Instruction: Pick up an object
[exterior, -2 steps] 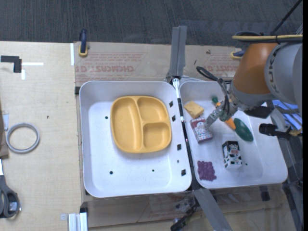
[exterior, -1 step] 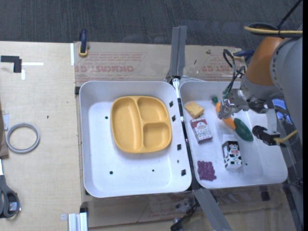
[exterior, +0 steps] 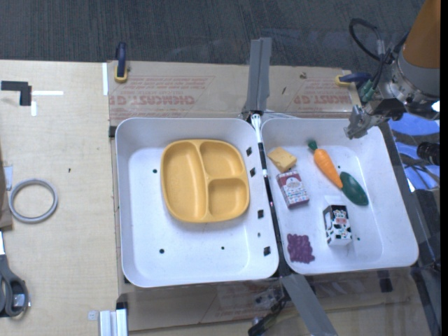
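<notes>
Overhead view of the bench [exterior: 56,117] with two white bins set side by side. The left bin [exterior: 140,257] holds a yellow divided plate [exterior: 205,180]. The right bin [exterior: 392,236] holds the candidate objects: a yellow cheese wedge [exterior: 282,159], a carrot [exterior: 325,165] lying just beside a green pepper [exterior: 353,189], a small red box [exterior: 292,189], a toy milk carton [exterior: 339,225] and a purple grape cluster [exterior: 300,247]. The hand [exterior: 358,126] is seen above the far right corner of the right bin, clear of all objects; whether it is apart or together cannot be told at this resolution, and nothing is seen clamped in it. The step in hand is judged to be the approach. A clean grasp is favoured if an isolated object, such as the milk carton or the red box, is chosen, the hand is centred directly above it, and the descent is made vertically. The carrot and pepper, being so close together, are better avoided.
</notes>
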